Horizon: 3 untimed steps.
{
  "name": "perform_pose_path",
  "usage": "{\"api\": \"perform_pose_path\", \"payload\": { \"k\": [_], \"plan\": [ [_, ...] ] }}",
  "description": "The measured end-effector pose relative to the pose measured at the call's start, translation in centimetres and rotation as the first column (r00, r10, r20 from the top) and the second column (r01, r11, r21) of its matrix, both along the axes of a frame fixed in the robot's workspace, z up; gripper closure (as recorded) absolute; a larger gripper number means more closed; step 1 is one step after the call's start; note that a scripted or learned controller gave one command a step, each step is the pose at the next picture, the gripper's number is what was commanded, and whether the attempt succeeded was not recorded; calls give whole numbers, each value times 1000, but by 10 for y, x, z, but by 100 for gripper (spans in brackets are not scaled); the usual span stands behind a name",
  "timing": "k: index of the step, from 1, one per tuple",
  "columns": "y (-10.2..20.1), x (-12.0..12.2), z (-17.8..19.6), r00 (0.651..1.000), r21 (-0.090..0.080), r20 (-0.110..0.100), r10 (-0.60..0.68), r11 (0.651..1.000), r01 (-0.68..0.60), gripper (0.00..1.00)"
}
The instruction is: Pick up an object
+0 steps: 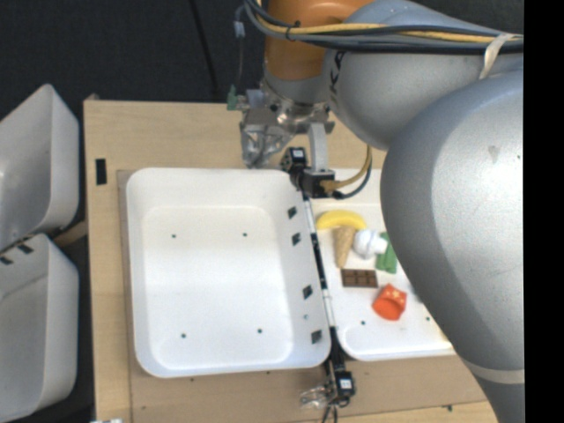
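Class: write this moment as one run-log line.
gripper: above left bin's far rim | right bin: banana, orange object

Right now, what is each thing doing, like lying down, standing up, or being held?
Banana: lying in the right bin, not held.
Cone: lying flat, tip toward the camera.
Bottle: on its side beside the cone.
Brown block: lying flat.
Orange block: resting, tilted.
Gripper: above the bins' far edge, nothing seen in it.
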<state>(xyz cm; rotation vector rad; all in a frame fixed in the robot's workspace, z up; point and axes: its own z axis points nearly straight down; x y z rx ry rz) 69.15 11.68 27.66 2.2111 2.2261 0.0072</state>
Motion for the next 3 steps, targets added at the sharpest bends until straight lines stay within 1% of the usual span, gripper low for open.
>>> {"api": "perform_pose_path", "payload": {
  "k": [1,2,3],
  "plan": [
    [47,-1,34,1000,2,0,0,1000,0,100],
    [16,-1,179,1000,2,14,-7,1000,7,100],
    [-8,-2,154,1000,-2,-6,-9,1000,9,100]
  ]
}}
